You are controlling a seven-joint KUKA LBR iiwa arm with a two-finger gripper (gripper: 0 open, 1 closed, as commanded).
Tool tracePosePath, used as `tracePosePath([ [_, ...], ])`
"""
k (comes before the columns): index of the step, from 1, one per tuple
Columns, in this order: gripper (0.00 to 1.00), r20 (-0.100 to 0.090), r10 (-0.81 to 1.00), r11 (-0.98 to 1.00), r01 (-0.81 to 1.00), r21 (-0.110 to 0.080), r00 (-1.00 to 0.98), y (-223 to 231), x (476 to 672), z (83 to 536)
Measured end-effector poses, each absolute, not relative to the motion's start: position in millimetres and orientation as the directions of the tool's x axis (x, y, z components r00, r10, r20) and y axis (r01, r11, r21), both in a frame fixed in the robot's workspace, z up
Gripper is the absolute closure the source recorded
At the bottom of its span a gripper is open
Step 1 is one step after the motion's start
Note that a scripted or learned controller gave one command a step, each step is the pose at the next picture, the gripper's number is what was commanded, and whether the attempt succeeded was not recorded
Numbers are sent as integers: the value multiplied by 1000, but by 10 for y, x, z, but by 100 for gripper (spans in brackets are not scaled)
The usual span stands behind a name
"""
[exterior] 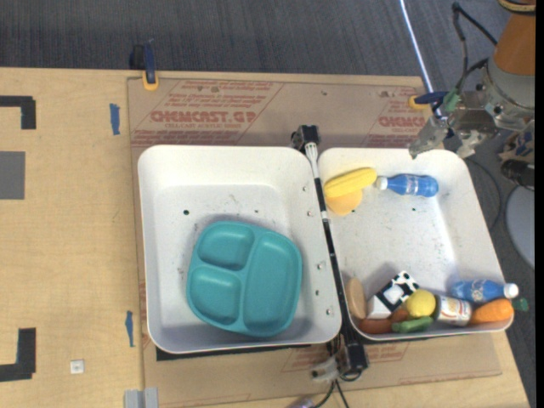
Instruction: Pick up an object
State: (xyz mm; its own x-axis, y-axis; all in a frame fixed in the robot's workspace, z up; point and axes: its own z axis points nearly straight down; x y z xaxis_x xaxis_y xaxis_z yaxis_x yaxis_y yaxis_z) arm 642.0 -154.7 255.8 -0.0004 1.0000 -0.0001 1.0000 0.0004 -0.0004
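Observation:
My gripper point(442, 145) hangs over the far rim of the right bin point(476, 219), its fingers open and nothing between them. Just below it a small blue bottle point(410, 185) lies on its side, with a yellow toy banana point(348, 188) to its left. Along the bin's near edge lies a heap: a tan piece point(355, 297), a black-and-white cube point(395, 291), a yellow lemon point(421, 303), a can point(453, 311), another blue bottle point(481, 291) and an orange carrot point(494, 314).
The left bin point(161, 228) holds a teal divided plate point(245, 277). Both bins rest on a cardboard sheet point(255, 113) held by clamps point(149, 62) at its far corners. A black clip point(304, 136) sits where the two bins meet.

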Motion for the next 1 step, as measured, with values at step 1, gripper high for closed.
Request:
tracePosePath([
  [1, 0, 0, 1000, 5, 1000, -2, -5, -1686, 6149, 1324],
])
